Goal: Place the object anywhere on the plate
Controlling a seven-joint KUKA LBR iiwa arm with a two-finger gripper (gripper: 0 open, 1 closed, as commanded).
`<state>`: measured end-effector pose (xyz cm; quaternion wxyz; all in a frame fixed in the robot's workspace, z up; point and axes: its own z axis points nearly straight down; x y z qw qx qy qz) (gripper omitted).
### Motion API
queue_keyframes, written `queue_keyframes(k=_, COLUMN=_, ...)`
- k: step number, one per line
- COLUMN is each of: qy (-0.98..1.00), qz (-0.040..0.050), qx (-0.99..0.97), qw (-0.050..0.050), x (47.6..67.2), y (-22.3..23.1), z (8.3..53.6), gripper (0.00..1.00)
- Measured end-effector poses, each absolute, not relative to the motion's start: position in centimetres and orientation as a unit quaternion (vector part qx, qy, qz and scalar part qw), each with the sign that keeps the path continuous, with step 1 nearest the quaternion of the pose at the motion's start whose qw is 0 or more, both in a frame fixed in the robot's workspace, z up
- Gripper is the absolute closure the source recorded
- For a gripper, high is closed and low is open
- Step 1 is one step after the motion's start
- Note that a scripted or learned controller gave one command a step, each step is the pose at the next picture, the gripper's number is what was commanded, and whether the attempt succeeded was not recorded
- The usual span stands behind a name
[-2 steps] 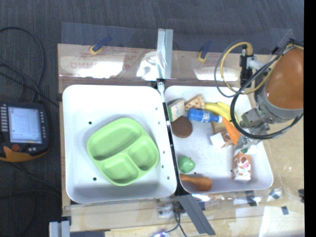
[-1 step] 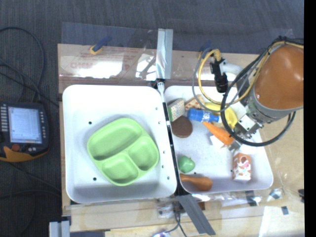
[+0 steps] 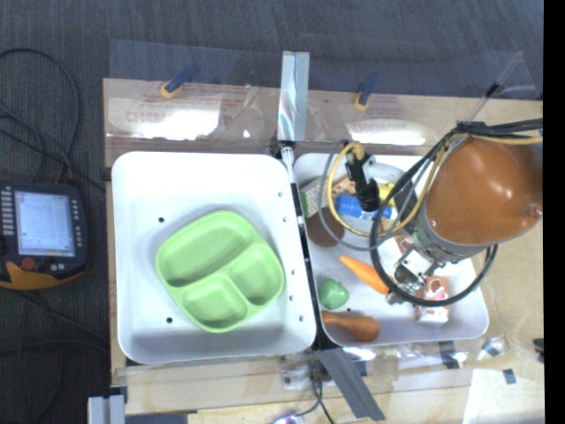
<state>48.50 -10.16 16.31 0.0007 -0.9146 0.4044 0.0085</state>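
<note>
A light green divided plate lies in the left white bin, with nothing on it. The right bin holds an orange carrot, a small green round item, a brown-orange sausage-shaped item and a blue item. My gripper reaches down into the right bin, just right of the carrot's tip, under the orange band and looping cables. I see nothing held in it.
A dark brown bowl-like item sits by the divider between the bins. A red and white item lies beside the gripper. Yellow and black cables loop over the right bin's back. A teach pendant rests far left.
</note>
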Motion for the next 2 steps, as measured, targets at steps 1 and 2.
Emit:
queue_keyframes(k=1, qy=0.217, qz=0.0047, qx=-0.976, qw=0.003, x=49.19, y=-18.54, z=21.24, gripper=1.00)
queue_keyframes(k=2, qy=0.172, qz=0.0048, qx=-0.985, qw=0.004, x=49.25, y=-19.48, z=21.40, gripper=1.00)
